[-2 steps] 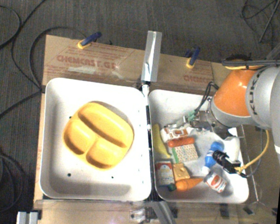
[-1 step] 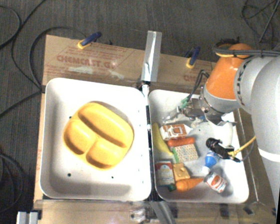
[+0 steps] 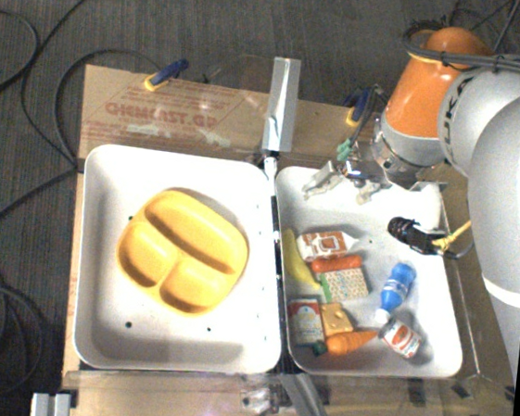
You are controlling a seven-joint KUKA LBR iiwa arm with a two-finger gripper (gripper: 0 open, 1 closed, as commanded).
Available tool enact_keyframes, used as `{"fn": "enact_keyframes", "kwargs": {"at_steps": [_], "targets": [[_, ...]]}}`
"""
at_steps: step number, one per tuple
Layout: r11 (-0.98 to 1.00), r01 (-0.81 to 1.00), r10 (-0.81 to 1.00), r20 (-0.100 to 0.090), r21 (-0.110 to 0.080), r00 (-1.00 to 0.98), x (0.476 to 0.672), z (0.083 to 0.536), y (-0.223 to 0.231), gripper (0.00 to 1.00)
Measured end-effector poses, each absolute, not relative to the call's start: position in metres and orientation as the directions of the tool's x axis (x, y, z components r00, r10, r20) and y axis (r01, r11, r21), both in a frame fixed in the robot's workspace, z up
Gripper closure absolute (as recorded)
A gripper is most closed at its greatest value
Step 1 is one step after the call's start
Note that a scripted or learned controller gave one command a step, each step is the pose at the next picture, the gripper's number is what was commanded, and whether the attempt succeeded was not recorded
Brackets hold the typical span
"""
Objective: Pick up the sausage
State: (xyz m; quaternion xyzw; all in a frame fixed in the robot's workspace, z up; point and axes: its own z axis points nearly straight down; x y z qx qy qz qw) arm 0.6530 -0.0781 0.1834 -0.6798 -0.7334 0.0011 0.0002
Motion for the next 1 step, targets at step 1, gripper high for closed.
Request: {"fn": "enact_keyframes", "kwargs": {"at_steps": [1], "targets": [[0.235,0.972,0.972,-0.005,0.021,-0.235,0.6068,0.1171,-0.1122,0.0]]}}
